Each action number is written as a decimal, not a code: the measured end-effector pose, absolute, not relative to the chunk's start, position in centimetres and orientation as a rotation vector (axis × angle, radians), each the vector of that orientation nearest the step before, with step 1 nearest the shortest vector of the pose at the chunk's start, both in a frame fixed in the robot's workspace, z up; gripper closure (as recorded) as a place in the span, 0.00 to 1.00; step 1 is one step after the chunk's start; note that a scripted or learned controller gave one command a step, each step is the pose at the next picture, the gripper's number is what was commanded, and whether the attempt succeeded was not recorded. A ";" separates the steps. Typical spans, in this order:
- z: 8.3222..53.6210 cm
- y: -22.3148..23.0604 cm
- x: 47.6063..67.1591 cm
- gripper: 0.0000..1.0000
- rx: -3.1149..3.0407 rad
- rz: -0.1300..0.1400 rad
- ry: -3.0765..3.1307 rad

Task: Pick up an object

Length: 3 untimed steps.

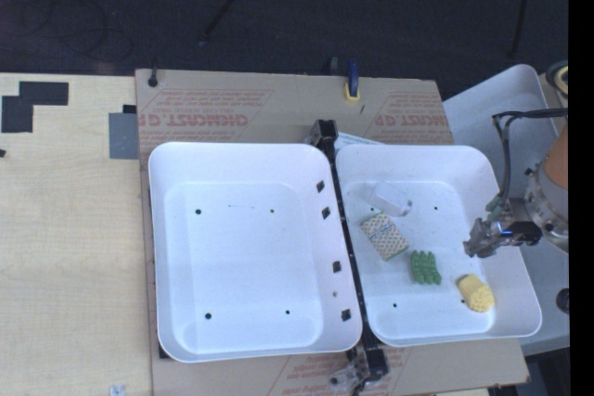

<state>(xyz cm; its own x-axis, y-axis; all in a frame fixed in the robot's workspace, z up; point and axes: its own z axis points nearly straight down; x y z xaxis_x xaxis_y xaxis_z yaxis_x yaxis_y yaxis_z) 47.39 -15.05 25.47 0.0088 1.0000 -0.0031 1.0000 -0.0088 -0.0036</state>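
Observation:
In the right bin [464,164] lie several small objects: a patterned tan block [384,236] near the middle, a green knobbly piece [426,268] just below it, a yellow dimpled lump [476,293] at the lower right, and a clear plastic piece [391,198] toward the back. My gripper [484,240] hovers over the bin's right side, above and slightly right of the yellow lump. I see nothing between its fingers.
The left bin [241,170] sits beside the right one, joined by a black clipped divider [336,236]. Both rest on a cardboard sheet [241,107] on the wooden bench. A cable [506,153] loops down near the arm.

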 end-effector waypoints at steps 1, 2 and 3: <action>38.9 -14.8 47.7 1.00 -2.228 -0.010 -2.231; 31.4 -11.8 50.3 1.00 -2.213 0.007 -2.218; 38.4 -2.7 47.9 1.00 -2.211 -0.006 -2.233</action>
